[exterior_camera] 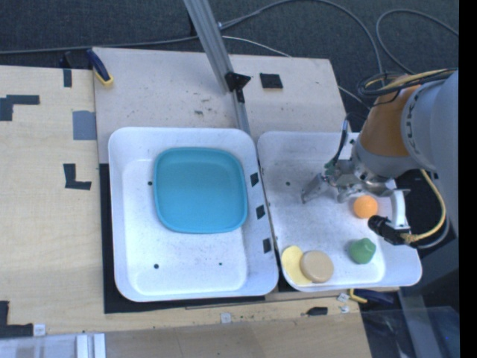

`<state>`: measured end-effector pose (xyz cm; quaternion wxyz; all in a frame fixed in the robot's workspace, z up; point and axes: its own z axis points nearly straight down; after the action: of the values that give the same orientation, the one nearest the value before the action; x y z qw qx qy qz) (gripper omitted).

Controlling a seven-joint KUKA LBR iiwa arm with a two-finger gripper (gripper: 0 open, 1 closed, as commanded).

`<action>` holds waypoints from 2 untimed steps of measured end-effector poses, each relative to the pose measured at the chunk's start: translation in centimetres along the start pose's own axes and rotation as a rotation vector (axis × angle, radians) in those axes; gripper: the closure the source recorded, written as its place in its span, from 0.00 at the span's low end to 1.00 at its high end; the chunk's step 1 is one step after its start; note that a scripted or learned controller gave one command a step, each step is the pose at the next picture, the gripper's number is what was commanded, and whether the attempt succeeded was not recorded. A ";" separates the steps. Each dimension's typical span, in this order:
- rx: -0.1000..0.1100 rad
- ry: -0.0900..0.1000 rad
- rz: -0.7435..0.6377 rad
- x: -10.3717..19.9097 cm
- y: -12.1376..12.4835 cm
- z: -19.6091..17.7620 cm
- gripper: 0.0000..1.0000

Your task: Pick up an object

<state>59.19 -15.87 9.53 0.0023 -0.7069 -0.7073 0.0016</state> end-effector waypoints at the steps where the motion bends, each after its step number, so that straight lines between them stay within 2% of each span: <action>1: -0.005 -0.001 -0.001 0.0 0.1 -1.3 1.00; 2: -0.009 -0.002 0.000 -0.9 0.5 -6.7 1.00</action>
<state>59.72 -16.81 16.25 -0.0018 -0.7070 -0.7073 -0.0010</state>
